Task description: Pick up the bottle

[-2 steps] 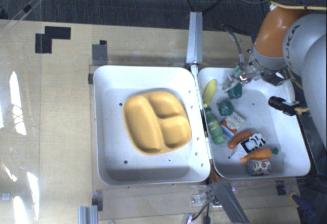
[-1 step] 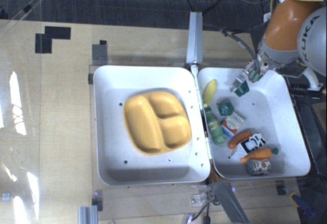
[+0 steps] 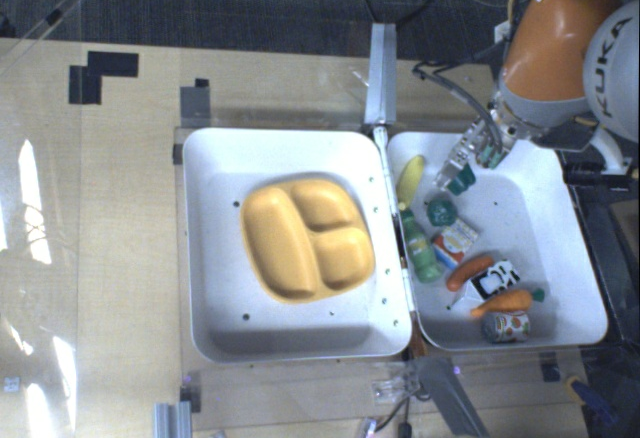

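Note:
A green bottle (image 3: pixel 421 252) lies on its side along the left wall of the right bin (image 3: pixel 565 226), its length running up and down the view. My gripper (image 3: pixel 458 173) hangs over the back part of that bin, above and to the right of the bottle and apart from it. Just below the gripper sits a teal round object (image 3: pixel 441 213). Nothing is visibly held.
Around the bottle lie a yellow banana (image 3: pixel 410 177), a small packet (image 3: pixel 455 240), two carrots (image 3: pixel 469 271) (image 3: pixel 503 302), a black-and-white item (image 3: pixel 497 278) and a can (image 3: pixel 506 326). The left bin (image 3: pixel 215 316) holds a yellow divided tray (image 3: pixel 305 236).

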Tool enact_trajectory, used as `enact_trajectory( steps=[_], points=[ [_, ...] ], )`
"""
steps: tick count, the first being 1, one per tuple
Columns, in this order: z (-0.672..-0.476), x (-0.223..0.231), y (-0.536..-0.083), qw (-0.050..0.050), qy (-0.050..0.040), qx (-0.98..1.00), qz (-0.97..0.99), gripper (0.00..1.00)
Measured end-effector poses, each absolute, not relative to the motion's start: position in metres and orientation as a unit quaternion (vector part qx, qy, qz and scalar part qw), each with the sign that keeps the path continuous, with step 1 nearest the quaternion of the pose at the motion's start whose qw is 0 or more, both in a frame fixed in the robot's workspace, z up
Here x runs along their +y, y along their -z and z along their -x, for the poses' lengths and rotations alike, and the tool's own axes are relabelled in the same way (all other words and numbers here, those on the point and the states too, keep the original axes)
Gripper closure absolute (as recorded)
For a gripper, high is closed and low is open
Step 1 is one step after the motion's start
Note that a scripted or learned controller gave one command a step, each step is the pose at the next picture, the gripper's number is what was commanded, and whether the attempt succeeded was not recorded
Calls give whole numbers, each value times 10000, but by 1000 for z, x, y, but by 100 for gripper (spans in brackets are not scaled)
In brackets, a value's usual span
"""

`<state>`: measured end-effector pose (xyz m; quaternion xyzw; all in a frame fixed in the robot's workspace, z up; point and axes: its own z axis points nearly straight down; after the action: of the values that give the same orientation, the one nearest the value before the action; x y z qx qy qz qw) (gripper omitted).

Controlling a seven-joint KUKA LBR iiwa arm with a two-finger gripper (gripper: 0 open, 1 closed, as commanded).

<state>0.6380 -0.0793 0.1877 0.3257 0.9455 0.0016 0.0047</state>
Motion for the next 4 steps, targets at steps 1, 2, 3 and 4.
enact_trajectory(
  steps=[1, 2, 3, 4],
  points=[
    [-608, -94, -138, 112, -23, 9477, -3188, 100],
    [-621, -37, -233, 50, -20, 9352, -3540, 100],
    [-571, -11, -252, 38, -17, 9430, -3327, 100],
    [-594, -59, -199, 29, -9, 9573, -2891, 100]
  ],
)
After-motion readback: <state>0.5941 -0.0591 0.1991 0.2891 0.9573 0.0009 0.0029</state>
